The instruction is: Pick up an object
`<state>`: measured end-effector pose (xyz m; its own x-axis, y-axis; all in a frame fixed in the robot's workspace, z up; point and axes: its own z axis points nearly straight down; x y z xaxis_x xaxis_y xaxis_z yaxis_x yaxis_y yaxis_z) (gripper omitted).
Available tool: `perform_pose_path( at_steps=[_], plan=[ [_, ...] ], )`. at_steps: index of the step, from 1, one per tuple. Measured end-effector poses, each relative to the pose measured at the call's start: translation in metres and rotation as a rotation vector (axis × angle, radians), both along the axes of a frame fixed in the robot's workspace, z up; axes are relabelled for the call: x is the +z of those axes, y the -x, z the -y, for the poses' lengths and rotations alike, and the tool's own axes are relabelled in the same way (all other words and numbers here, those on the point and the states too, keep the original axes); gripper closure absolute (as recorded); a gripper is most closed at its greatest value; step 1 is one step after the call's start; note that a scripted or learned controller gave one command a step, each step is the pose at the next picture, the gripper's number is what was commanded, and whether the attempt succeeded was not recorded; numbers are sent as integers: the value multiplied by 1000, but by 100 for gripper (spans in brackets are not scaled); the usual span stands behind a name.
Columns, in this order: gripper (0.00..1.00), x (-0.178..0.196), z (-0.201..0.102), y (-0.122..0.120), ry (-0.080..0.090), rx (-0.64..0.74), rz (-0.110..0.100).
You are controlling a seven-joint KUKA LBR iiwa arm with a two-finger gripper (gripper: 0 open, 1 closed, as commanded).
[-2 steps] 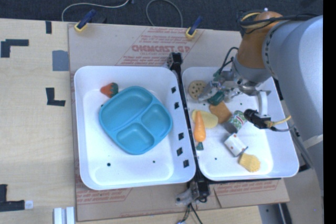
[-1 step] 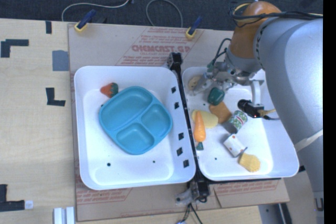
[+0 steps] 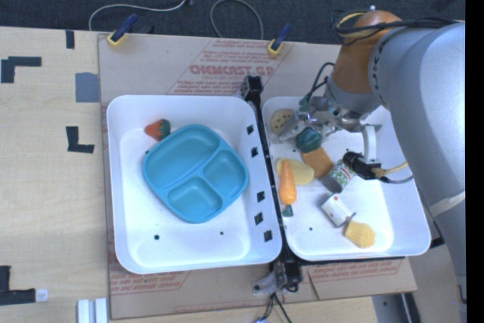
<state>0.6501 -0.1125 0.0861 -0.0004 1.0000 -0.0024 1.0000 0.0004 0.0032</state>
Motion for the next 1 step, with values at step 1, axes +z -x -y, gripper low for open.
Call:
perform_pose_path(
  at_steps=[1],
  plan=[
    [100,10,0,0,1,1,-1]
  ],
)
